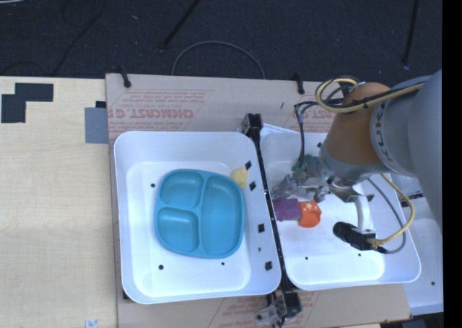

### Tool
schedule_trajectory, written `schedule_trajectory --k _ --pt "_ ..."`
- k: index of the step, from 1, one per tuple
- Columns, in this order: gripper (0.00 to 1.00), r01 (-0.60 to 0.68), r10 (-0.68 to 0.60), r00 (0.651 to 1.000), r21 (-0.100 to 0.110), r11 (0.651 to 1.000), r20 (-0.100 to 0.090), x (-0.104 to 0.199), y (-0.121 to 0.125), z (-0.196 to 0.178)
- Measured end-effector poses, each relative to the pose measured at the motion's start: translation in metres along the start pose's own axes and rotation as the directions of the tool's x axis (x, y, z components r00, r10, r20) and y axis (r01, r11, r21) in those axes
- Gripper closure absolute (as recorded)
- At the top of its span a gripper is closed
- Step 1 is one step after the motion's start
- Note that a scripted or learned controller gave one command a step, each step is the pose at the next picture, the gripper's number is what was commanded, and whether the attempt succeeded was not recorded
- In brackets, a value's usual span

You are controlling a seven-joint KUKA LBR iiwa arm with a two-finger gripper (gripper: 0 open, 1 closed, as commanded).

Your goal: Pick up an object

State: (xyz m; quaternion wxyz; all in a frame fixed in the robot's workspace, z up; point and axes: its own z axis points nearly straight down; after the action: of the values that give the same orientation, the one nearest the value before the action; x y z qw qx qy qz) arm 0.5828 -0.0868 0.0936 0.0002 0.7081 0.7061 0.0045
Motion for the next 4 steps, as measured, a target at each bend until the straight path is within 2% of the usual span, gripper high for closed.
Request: schedule_trajectory --k 1,2,4 --pt "1.00 -0.005 0.005 1.000 -0.007 1.000 0.003 -0.003 0.001 -0.012" --pt "1.00 -0.002 0.002 1.000 0.005 1.000 0.007 -0.007 -0.002 -0.074" --pt "1.00 0.003 -0.003 1.000 0.004 1.000 0.007 -0.007 0.005 -0.184"
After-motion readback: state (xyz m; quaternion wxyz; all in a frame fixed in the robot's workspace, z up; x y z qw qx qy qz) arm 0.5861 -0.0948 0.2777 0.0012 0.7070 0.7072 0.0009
